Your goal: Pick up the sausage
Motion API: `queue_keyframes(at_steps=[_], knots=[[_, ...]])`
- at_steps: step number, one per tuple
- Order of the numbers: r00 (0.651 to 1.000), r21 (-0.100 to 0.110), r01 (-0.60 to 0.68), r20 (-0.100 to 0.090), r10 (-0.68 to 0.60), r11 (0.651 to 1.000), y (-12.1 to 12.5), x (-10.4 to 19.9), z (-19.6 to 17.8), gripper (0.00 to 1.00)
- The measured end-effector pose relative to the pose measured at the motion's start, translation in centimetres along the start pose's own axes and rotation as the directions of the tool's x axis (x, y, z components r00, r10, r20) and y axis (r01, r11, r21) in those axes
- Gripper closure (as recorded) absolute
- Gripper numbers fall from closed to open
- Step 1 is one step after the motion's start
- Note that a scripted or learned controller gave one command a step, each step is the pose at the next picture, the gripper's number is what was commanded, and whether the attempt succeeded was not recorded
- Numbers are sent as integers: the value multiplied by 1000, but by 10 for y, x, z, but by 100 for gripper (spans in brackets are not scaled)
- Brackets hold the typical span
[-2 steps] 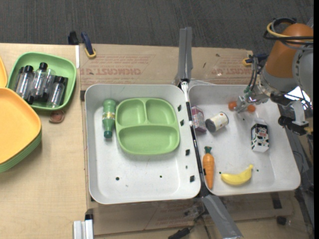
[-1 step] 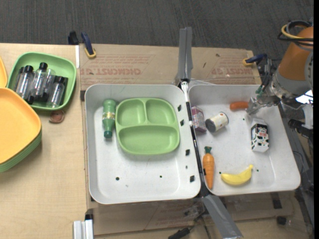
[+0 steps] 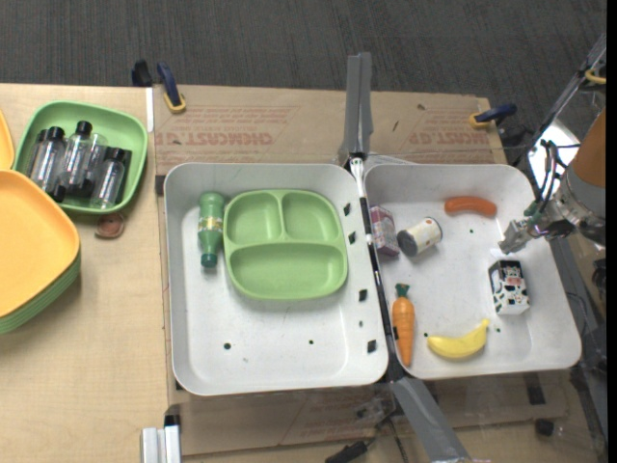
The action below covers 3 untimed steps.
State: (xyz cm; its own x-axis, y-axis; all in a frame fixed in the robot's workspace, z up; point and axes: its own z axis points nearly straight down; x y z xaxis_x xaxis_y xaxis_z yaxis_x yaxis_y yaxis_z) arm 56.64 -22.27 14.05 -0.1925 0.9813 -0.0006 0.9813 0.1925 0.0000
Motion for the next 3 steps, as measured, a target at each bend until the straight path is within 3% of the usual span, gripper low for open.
queue_keyframes(at_steps=[1,2,3], knots=[[990,-38,138,23,-137,990,-14,3,19,100],[999,1,-34,-2,34,999,-71,15,7,100],[993,-29,116,20,-116,993,-77,12,29,100]])
